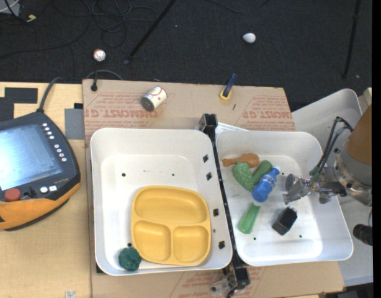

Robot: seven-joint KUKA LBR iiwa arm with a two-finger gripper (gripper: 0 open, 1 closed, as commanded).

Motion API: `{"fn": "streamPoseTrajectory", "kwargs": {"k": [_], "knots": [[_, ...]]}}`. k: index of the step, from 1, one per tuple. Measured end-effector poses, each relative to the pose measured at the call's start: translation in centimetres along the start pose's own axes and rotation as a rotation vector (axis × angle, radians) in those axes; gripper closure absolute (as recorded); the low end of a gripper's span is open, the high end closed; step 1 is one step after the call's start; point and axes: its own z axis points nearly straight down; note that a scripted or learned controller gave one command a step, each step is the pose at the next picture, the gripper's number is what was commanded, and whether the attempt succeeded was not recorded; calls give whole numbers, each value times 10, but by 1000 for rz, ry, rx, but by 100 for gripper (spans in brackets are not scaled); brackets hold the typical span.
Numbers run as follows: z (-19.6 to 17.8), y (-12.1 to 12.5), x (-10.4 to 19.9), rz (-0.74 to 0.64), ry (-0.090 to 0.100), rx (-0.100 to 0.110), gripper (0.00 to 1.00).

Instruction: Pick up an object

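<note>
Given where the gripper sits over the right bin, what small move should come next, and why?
Probably a short move down and toward the black block. The gripper hovers in the right bin just above it in the view, holding nothing visible, and the block lies apart from the blue bottle.

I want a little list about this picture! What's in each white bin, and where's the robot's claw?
left bin: yellow divided plate, dark green lump at its near corner
right bin: blue bottle, green toys, green stick, brown piece, black block
claw: over the right bin, between the blue bottle and black block
claw holding: nothing seen between its fingers
on the cardboard behind: small can
</note>
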Motion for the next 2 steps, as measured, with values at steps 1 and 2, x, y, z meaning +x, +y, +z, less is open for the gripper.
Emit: {"fn": "streamPoseTrajectory", "kwargs": {"k": [1,2], "knots": [[68,44,42,-4,3,4,0],[125,90,61,-2,1,1,0]]}}
